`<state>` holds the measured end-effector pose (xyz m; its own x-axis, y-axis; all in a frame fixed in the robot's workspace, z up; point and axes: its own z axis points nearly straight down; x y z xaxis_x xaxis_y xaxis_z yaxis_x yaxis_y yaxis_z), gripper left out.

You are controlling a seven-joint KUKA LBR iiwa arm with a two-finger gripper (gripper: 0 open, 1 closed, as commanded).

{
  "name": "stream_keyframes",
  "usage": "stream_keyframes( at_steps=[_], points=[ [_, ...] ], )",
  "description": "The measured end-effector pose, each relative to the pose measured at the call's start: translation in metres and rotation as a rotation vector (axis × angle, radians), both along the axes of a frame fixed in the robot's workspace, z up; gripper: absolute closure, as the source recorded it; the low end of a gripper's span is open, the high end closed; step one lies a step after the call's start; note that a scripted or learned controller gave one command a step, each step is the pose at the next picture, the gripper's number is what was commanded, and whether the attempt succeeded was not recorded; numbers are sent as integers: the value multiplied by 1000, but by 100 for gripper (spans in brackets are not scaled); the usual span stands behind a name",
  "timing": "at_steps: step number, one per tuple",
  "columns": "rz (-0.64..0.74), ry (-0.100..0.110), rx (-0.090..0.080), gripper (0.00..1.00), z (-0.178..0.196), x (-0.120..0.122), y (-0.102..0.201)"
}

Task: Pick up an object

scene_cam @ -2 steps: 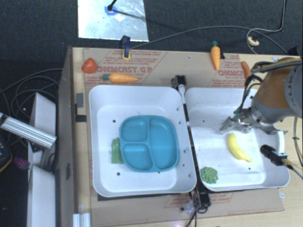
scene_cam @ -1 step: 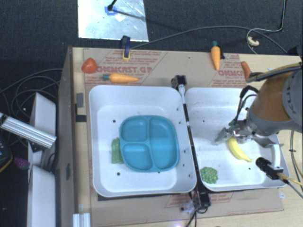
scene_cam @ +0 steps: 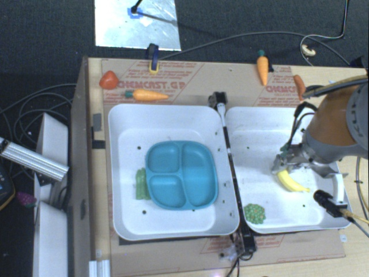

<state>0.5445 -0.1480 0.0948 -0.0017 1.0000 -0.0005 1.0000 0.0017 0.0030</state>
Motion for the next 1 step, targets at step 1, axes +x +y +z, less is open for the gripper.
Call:
stream_keyframes(
  at_steps=[1],
  points=[
    [3, -1, 1, 100, 91, 22, 77]
  ],
)
